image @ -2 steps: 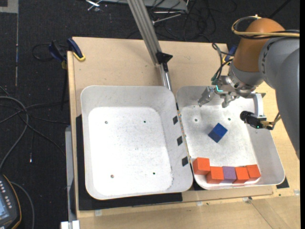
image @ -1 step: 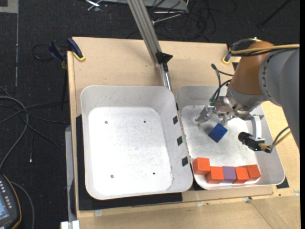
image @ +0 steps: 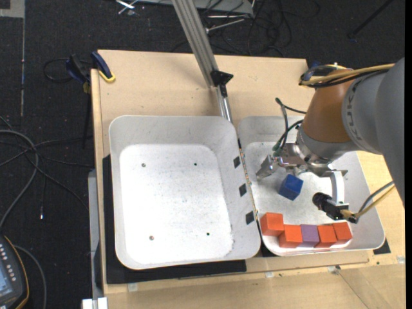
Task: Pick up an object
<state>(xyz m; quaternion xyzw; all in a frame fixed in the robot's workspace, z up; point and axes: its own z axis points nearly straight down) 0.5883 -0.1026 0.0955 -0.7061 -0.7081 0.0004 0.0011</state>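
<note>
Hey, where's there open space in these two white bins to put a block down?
The left shallow white bin has a wide bare floor between all four walls. The right white bin is crowded: a row of orange and purple blocks along its near wall, a blue cube mid-floor, with the pincer above.

My gripper (image: 278, 166) is hanging over the right bin (image: 368, 192), just left of a lone cube (image: 291, 187); a row of blocks (image: 308, 232) is lying along its near wall.

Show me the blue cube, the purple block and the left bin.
blue cube (image: 291, 187), camera view, its top face.
purple block (image: 310, 234), camera view, its top face.
left bin (image: 122, 134), camera view, bare upper-left rim.
</note>
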